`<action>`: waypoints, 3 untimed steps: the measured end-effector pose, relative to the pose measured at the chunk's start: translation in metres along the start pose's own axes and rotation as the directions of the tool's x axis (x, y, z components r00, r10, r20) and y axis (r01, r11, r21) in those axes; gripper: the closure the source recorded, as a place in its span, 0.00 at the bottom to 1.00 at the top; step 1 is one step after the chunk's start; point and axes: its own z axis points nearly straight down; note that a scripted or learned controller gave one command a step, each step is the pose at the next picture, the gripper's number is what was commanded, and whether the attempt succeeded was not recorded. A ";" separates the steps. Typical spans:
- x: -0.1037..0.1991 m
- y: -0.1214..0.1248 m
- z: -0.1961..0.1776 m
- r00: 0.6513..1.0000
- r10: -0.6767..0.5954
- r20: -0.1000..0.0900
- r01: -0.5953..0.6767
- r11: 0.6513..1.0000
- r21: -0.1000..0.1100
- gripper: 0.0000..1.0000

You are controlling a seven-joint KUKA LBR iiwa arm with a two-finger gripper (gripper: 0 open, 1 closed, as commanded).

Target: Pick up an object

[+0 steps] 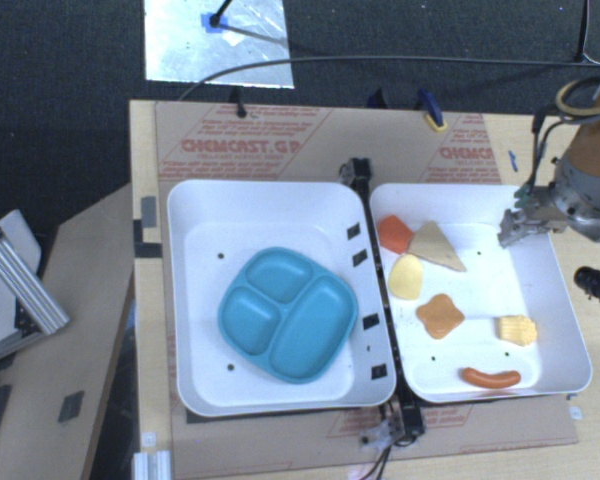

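Note:
The right bin (550, 268) holds several toy foods: a red-orange piece (394, 234), a tan wedge (438, 247), a pale yellow piece (405, 277), an orange cookie shape (439, 315), a yellow corn piece (517, 330) and a sausage (490, 377). My gripper (515, 228) hangs over the right bin's far right corner, well apart from all of them. Nothing shows between its fingers.
The left bin (205, 223) holds a blue divided plate (287, 313). A black clip strip (372, 278) runs between the bins. A silver sheet (216, 28) lies beyond the bench, and a metal frame (15, 278) stands at the left.

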 end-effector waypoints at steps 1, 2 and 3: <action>0.003 0.002 -0.065 1.000 -0.002 0.001 0.002 1.000 -0.001 1.00; 0.003 0.004 -0.092 1.000 -0.002 0.000 0.002 1.000 0.001 1.00; 0.052 0.008 -0.095 1.000 -0.006 -0.003 0.006 1.000 0.004 1.00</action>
